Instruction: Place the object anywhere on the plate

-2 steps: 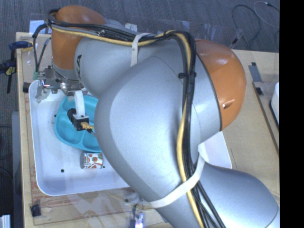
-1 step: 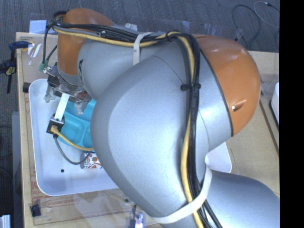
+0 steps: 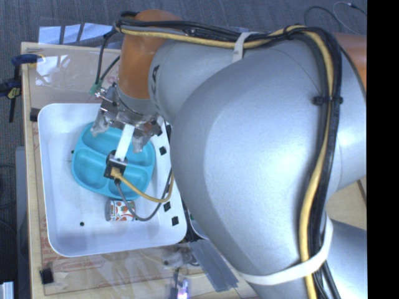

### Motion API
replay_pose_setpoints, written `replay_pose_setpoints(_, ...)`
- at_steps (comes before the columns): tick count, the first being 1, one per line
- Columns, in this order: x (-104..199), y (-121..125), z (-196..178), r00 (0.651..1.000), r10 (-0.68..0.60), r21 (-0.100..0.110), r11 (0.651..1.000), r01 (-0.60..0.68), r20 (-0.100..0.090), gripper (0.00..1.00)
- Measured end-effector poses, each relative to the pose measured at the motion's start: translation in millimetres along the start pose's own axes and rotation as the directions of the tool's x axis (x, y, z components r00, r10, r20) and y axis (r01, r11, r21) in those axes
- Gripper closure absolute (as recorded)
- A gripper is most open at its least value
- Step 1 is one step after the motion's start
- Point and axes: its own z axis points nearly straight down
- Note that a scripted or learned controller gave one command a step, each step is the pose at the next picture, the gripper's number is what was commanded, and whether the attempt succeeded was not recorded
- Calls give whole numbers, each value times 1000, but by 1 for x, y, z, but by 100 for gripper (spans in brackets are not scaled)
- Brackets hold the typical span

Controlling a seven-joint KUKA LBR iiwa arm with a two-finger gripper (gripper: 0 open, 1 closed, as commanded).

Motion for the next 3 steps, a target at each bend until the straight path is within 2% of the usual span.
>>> replay_pose_setpoints(1, 25, -21, -63, 964, -266, -4, 964, 266, 0, 0)
replay_pose_setpoints(2, 27, -22, -69, 961, -278, 1, 961, 278, 4, 100)
replay_pose_setpoints(3, 57, -43, -38, 970, -242, -1, 970, 242, 3, 100)
